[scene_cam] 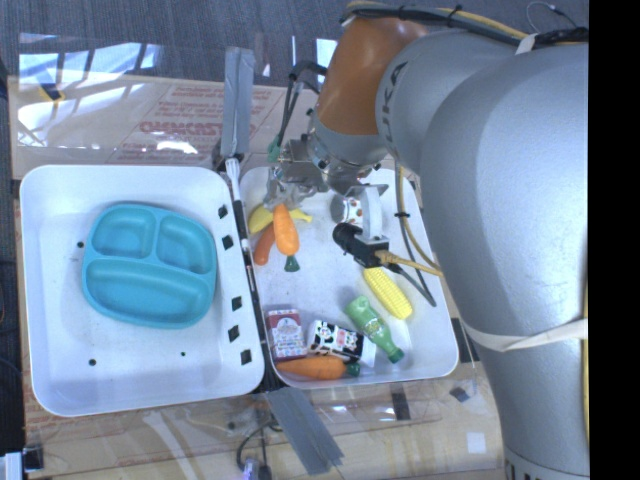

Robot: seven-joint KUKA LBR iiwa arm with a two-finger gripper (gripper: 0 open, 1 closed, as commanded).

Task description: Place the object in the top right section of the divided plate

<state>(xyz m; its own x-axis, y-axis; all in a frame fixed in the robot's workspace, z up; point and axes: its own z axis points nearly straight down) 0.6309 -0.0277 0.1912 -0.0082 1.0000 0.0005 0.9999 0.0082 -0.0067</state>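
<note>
Gripper (297, 180): positioned over upper part of right bin (425, 360); fingers obscured by wrist, so grip state can't be determined. Carrot (286, 231) lies directly below gripper, tip w/ green stem pointing down; contact w/ fingers unclear. Banana (264, 218) sits just left of carrot, touching it. Lower in same bin: corn cob (388, 293), green bottle (373, 328), small red box (286, 333), cow-print carton (334, 340), 2nd carrot (315, 368) at bottom edge. Left bin (50, 268) holds blue divided plate (150, 265); its sections hold nothing.
</note>
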